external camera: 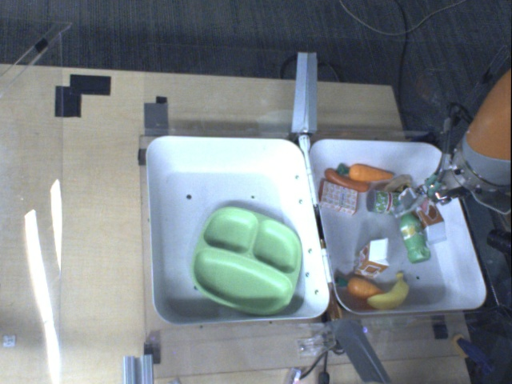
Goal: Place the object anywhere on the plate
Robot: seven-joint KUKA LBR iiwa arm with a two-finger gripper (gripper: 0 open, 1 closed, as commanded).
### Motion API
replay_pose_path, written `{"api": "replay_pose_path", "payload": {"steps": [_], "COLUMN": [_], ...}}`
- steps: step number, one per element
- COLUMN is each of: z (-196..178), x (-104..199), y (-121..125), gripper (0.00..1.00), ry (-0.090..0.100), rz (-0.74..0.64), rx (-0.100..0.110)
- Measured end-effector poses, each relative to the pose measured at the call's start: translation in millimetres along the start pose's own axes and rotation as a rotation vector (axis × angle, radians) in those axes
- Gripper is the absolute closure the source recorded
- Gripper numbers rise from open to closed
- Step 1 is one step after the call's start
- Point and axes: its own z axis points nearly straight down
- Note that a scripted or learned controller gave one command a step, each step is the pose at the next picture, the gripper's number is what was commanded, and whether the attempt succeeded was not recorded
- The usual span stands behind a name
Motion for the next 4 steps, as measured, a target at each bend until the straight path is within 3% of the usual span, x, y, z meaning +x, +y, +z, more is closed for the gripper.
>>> {"api": "replay_pose_path", "payload": {"steps": [1,2,3,4], "z": [-9,17,-23,-10], "x": [15,101,176,270], "y": [9,3,-5,57], "gripper": [1.00,1.00,1.00,1.00], "ry": [0.001,0.003,0.003,0.004], "rz": [0.127,0.150,-0.016,-0.079], "rx": [0.001,0.003,0.001,0.003]}}
